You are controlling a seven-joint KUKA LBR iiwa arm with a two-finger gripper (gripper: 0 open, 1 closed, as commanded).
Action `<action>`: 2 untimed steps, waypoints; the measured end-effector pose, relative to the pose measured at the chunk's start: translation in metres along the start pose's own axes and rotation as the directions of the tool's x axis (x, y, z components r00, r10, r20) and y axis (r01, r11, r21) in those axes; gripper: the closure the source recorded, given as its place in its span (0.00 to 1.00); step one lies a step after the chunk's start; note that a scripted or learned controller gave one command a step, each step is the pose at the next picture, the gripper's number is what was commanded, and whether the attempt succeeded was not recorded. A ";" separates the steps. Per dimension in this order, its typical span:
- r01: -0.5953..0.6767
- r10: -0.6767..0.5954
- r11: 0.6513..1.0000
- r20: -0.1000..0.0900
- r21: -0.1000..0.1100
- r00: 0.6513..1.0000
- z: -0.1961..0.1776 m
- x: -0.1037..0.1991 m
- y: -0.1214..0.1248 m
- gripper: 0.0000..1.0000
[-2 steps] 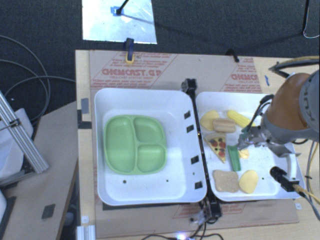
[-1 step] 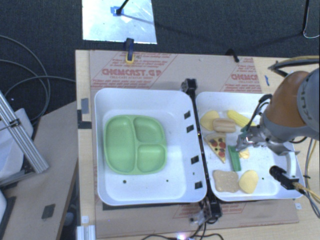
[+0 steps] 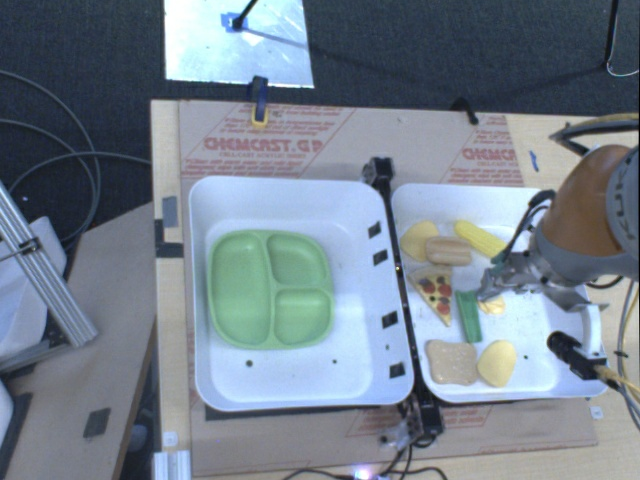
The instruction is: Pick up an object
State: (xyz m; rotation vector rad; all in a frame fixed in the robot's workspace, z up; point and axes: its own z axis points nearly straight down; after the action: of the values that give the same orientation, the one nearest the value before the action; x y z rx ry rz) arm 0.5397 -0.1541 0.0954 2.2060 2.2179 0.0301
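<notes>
The right bin [image 3: 530,200] holds several toy foods: a corn cob [image 3: 479,238], a hot dog [image 3: 447,253], a pale yellow round piece [image 3: 419,238], a pizza slice [image 3: 434,292], a green stick [image 3: 467,315], a bread slice [image 3: 451,362] and a lemon [image 3: 498,362]. My gripper [image 3: 493,284] is low in the middle of this bin, just right of the green stick's upper end and below the corn. A small yellow piece [image 3: 492,307] lies right under it. The grey wrist and orange band hide the bin's right part.
The left bin [image 3: 230,200] carries a green divided plate [image 3: 270,288]. A black divider with clips [image 3: 392,268] runs between the bins. A black part of the arm [image 3: 572,356] hangs over the right bin's lower right corner. Cardboard surrounds both bins.
</notes>
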 end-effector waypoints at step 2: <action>0.000 0.000 1.000 0.006 0.016 1.000 -0.035 0.020 0.040 1.00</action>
State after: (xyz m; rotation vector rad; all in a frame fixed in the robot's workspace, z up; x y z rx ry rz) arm 0.5788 -0.1345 0.1309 2.2113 2.2229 0.0061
